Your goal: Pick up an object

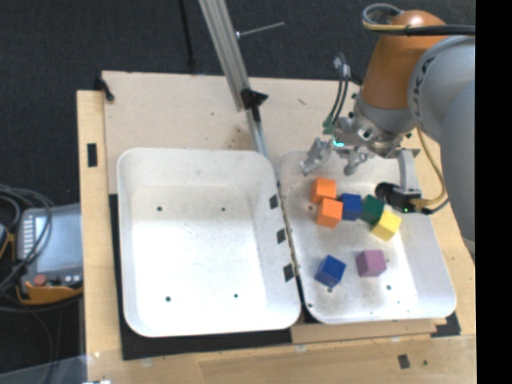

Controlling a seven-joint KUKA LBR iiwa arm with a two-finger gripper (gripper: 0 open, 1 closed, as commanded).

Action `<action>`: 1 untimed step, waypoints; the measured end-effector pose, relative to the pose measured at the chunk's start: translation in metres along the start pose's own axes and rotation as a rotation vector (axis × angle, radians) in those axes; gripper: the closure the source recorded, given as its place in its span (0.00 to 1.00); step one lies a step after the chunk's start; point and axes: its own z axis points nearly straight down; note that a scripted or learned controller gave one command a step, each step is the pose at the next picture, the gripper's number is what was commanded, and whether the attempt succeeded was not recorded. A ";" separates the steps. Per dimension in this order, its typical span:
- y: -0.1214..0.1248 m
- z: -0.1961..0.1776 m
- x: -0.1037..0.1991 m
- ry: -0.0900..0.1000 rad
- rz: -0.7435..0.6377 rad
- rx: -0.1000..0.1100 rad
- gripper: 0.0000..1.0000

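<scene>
End effector: we see the end effector [334,158] at the far edge of the right bin [424,290], above the blocks. Its two fingers [314,158] look spread apart, and nothing sits between them.
Arm: the grey arm [452,78] with its orange band [394,62] reaches in from the right.
Nearest blocks: two orange blocks, the upper orange block [325,189] and the lower orange block [329,212], lie just below the fingers. They touch each other.
Row of blocks: a blue block [351,206], a green block [373,209] and a yellow block [386,225] sit packed in a row beside the orange ones.
Loose blocks: a second blue block [330,270] and a purple block [370,262] lie nearer to us, each on its own.
What could go wrong: we think the packed blocks are hard to grab. A finger may land on top of a neighbor, or push the row away. The fingers are also near the bin wall and could bump it.
Easier pick: we think the loose blocks are safer.
Left bin: the left bin [136,174] is white with small dark specks.
Tabletop: the bins sit on a light wooden tabletop [160,102]. A metal pole [228,46] leans over it.
Room: the floor [48,38] is dark. A small box with cables [44,246] sits at the left.
</scene>
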 end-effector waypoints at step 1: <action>0.001 -0.003 0.000 -0.001 -0.001 -0.005 0.00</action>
